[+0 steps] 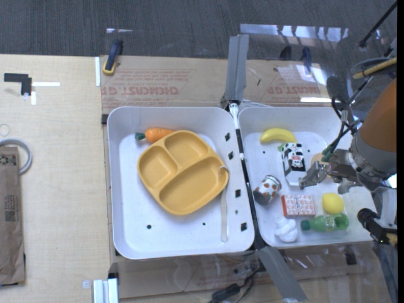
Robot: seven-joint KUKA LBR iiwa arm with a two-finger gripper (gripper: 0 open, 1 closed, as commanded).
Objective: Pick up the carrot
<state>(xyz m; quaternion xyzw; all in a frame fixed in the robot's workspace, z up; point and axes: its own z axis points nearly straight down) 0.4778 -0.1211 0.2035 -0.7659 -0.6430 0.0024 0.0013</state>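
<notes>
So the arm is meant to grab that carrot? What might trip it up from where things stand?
The gripper sits over the right bin, while the carrot lies in the left bin, so it must cross the divider. The carrot is wedged against the yellow plate, near the bin's far wall, so the fingers may bump the plate or slip off.

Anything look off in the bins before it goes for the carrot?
Only placement: the orange carrot lies in the left bin, wedged against the yellow divided plate, while the gripper hovers over the right bin.
</notes>
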